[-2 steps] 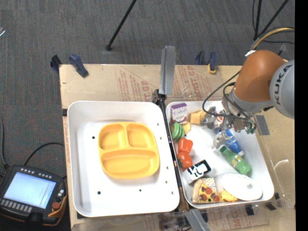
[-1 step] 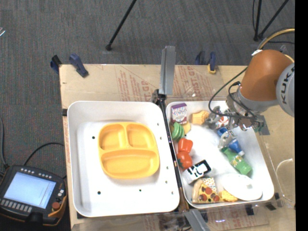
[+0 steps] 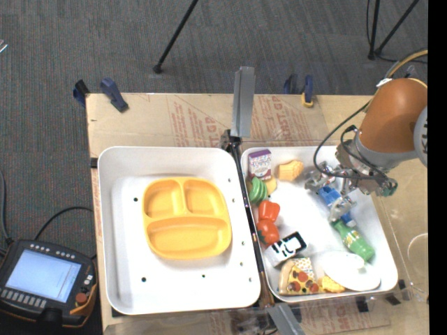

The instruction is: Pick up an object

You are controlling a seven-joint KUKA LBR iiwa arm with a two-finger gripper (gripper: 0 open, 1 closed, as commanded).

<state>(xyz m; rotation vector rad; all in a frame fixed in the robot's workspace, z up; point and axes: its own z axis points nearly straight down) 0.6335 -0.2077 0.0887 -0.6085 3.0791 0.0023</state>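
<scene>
Two shallow white bins sit side by side on a plywood bench. The left bin (image 3: 115,257) holds a yellow divided tray (image 3: 187,217), lying flat near its middle. The right bin (image 3: 386,246) is crowded with toy food: a small purple carton (image 3: 260,163) and a tan wedge (image 3: 290,170) at its far end, a green piece (image 3: 258,190) and an orange-red pepper-like piece (image 3: 267,220) stacked along the wall it shares with the left bin, a black-and-white card (image 3: 288,246) just below them, a pizza slice (image 3: 298,278) in the near corner, a white plate (image 3: 348,269) beside the slice, and a green bottle (image 3: 353,240) lying tilted toward the right wall, its lower end touching the plate.

The grey arm with its orange band (image 3: 391,121) reaches in from the right and bends down over the bin's far right part. The gripper (image 3: 340,189) hangs low there, amid dark cables, above a blue object (image 3: 328,195) that lies just up from the green bottle. The blue object shows at the fingers, but whether they grip it or merely overlap it cannot be told, and the fingers' spread is not clear.

A teach pendant (image 3: 45,280) rests on the carpet at lower left, partly cut off by the frame. Blue clamps (image 3: 113,93) grip the bench's far edge.
</scene>
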